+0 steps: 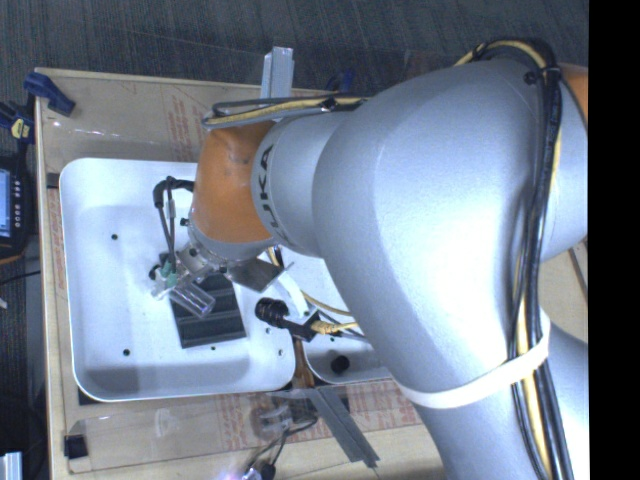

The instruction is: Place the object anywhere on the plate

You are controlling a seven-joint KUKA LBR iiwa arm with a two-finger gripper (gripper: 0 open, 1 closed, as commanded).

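My gripper (186,290) hangs low over the middle of the left white bin (100,268), below the orange wrist band (228,193). A dark, ribbed rectangular object (212,323) lies on the bin floor right under and just right of the gripper tip. Whether the two touch I cannot tell. No plate can be made out; the arm hides most of the right bin (350,373).
The big grey arm (420,228) covers the right half of the view. A small dark thing (340,365) lies in the visible corner of the right bin. A black knob with cables (270,311) juts out near the divide between the bins. Clamps and a metal bracket (280,68) sit on the bench edge.
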